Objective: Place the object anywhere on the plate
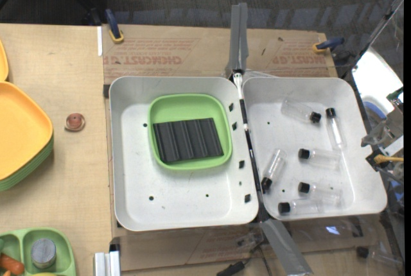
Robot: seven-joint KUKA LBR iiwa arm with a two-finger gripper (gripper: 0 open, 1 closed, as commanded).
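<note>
Lying scattered, clear black-capped vials (272, 169) near green plate (190, 131).

Green plate (190, 109) bears a dark grey ribbed slab (187, 139) — clear vials (332, 129) have black caps

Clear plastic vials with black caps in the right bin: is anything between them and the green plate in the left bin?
Only the two bins' adjoining raised rims separate the clear plastic vials with black caps from the green square plate. A dark ribbed rectangular mat already covers much of the plate's floor.
</note>
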